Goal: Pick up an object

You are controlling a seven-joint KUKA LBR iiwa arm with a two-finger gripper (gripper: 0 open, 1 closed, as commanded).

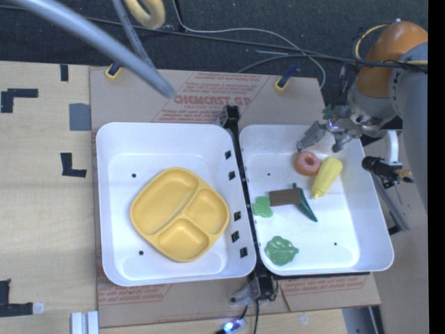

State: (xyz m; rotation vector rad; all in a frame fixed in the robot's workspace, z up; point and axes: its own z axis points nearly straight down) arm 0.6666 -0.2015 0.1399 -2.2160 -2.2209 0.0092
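- Objects in the right bin: a small pink ring-shaped donut is lying near the bin's far wall, with a smooth yellow corn-like piece sitting just beside it, tilted.
- A flat brown block is resting near the bin's middle, touching a dark green pointed wedge on its right.
- A small bumpy green piece is sitting just left of the block, close to the divider between the bins.
- A larger leafy green piece, crinkled in outline, is lying toward the near wall, apart from the others.
- The claw is hanging over the far right corner of the right bin, just above the donut and corn; its grey metal fingers are spreading apart and holding nothing.
- The arm is showing a rounded orange band above the grey wrist.
- The left bin, shallow white plastic with rounded corners, is holding a glossy yellow tray with three compartments, sitting at a slant.
- Both bins are resting on a cardboard sheet on the pale wood bench.
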